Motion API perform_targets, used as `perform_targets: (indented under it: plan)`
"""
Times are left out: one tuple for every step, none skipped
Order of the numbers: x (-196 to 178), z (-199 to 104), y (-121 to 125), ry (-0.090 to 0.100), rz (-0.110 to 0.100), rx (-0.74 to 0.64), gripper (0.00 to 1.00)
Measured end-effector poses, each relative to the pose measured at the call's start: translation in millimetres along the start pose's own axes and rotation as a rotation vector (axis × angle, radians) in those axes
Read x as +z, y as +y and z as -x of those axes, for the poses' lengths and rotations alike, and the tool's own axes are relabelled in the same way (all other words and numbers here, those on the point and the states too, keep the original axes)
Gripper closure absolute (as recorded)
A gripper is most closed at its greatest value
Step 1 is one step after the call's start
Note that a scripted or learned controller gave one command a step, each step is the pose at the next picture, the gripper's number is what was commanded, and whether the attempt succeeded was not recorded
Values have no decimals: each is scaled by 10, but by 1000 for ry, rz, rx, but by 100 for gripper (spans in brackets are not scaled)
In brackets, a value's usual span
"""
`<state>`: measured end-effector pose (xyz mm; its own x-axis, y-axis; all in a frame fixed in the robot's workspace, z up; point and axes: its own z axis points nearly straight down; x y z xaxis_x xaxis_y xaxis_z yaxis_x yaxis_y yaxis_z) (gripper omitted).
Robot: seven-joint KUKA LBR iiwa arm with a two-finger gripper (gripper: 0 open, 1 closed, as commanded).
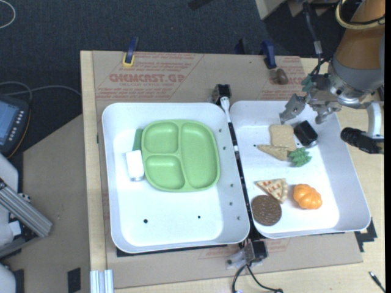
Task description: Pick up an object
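Two fingers of the hand (pixel 311 107) stand spread apart over the far edge of the right bin (pixel 348 163), with nothing between them; one finger (pixel 292 108) points down-left and the other sits toward the right, under the grey wrist. Just below the hand lies a small black block (pixel 305 133), tilted, touching the right side of a tan cracker (pixel 281 135). A wedge of bread (pixel 273 151) lies under the cracker, and a green leafy piece (pixel 299 157) sits just beside it, right below the black block. Nearer the front of this bin are a triangular sandwich piece (pixel 272 188), a round brown cookie (pixel 266 210) touching its lower edge, and an orange pumpkin (pixel 306 196) to their right. Across the divider, the left bin (pixel 122 218) holds a green plate (pixel 181 155) with three compartments, and a small white block (pixel 134 165) lies against the plate's left rim. Both bins rest on a brown cardboard sheet (pixel 177 72) on the worktop, with a yellow clamp (pixel 129 57) and a blue clamp (pixel 267 52) at its far edge.
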<state>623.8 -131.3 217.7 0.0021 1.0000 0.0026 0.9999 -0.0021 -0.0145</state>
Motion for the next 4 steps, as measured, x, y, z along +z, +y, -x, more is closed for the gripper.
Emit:
perform_targets:
  plan:
    - [-79, -2, 27, -2, 14, -2, 0]
    - [441, 58, -56, -1, 7, -1, 0]
    - [1077, 48, -104, -1, 6, -2, 0]
    - [1289, 40, -67, -1, 21, -2, 0]
